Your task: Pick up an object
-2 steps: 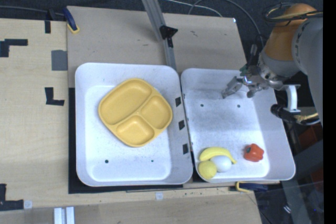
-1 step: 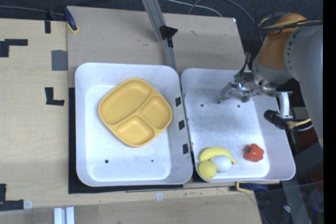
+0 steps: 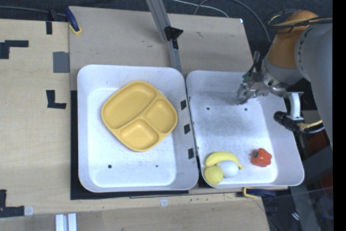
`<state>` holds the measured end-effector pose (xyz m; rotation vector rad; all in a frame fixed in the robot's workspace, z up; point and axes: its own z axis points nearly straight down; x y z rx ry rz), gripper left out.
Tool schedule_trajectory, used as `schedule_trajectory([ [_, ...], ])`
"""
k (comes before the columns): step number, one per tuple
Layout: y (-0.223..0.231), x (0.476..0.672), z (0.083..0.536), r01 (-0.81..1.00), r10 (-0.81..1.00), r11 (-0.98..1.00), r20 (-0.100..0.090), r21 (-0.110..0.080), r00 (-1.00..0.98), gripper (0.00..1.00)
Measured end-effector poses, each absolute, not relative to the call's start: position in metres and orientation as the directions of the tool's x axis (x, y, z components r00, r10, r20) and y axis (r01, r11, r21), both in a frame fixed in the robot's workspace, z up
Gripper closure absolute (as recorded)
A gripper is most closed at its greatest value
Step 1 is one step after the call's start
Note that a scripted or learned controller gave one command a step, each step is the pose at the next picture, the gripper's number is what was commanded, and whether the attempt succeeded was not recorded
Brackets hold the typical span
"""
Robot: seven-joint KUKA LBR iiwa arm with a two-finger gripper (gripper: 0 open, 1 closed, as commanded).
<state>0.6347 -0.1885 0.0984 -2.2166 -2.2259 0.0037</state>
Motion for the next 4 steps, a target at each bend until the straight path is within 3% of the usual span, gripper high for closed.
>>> schedule_trajectory([
  [3, -0.182, 0.643, 0.23, 1.0, 1.0, 0.002, -0.001, 0.004, -0.002, 1.0],
  [4, -0.127, 0.633, 0.238, 1.0, 1.0, 0.006, 0.002, -0.001, -0.006, 1.0],
])
